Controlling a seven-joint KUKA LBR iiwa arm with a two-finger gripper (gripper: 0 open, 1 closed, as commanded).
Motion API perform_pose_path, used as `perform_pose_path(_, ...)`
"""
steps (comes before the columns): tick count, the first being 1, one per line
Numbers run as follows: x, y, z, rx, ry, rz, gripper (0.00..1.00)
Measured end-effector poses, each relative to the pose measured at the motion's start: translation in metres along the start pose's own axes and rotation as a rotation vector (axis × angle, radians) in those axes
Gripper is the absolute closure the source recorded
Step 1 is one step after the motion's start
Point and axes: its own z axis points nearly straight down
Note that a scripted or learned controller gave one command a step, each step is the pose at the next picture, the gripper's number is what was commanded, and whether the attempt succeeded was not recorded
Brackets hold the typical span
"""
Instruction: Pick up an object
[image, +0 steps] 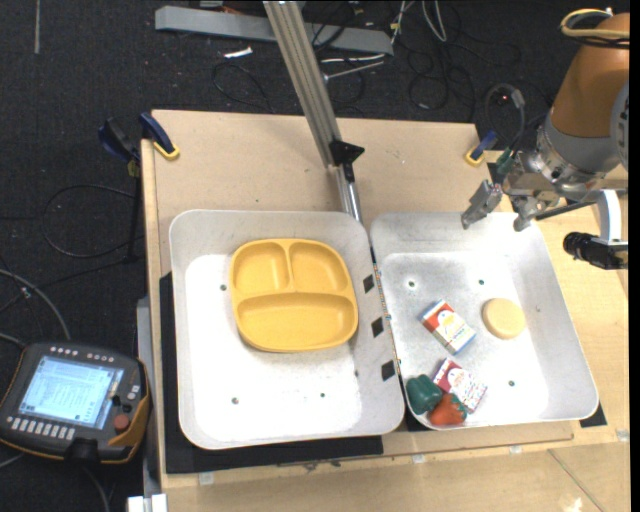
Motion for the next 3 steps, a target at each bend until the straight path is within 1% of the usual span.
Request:
perform_pose_path(1,0.002,-0.007,0.062,0.001,0.0,0.0,0.0)
perform_pose_path(2,0.0,-0.011,0.106,0.0,0.0,0.0,0.0)
perform_pose_path(3,-0.001,-0.009,0.092,-0.008,-0.002,-0.001,1.0)
